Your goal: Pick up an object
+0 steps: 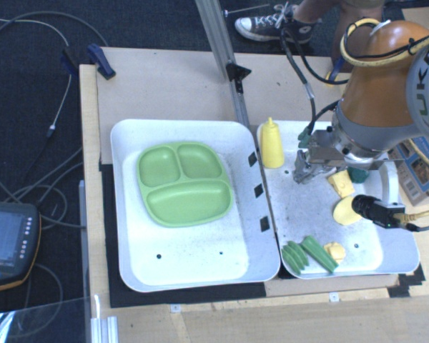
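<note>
The right white bin (pixel 304 213) holds several things. A yellow squeeze bottle (pixel 272 143) lies at its far left corner. Green pea pods (pixel 309 254) and a small yellow piece (pixel 334 251) rest near its front edge. A yellow wedge (pixel 341 184) and a round yellow fruit (pixel 345 212) lie toward the right. My gripper (pixel 304 170) hangs low over the bin's middle, right of the bottle and left of the wedge, with nothing seen in it. A teal thing (pixel 357 173) peeks out under the wrist.
The left white bin (pixel 123 191) carries a green divided plate (pixel 184 183). A slanted metal post (pixel 222 41) stands behind the bins. Black clips (pixel 258 190) sit along the wall between the bins. Bare bin floor lies below the gripper.
</note>
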`<state>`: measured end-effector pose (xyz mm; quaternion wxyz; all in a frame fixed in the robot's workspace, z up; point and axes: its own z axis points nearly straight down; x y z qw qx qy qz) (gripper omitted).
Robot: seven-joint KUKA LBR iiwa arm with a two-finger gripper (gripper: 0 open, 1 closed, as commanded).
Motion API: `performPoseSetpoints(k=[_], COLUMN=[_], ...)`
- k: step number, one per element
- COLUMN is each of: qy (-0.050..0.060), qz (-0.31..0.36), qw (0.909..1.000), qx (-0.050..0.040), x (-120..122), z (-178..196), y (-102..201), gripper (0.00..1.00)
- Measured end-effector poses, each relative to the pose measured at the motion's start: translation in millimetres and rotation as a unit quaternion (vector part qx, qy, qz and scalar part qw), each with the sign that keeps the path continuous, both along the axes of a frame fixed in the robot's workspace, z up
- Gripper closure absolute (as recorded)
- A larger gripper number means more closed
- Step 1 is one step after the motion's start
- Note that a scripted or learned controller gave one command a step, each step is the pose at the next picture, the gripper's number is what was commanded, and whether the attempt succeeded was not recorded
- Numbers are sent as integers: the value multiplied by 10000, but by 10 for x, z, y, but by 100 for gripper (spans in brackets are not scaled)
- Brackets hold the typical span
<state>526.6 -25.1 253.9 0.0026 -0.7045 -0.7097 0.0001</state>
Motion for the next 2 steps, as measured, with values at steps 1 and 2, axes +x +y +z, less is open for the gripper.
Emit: performPoseSetpoints(k=[1,2], qy=[0,5], qz=[-3,-9], qw=[10000,10000], qx=[-3,-6], x=[-75,-52], z=[-56,-145], y=[506,940], gripper=[100,100])
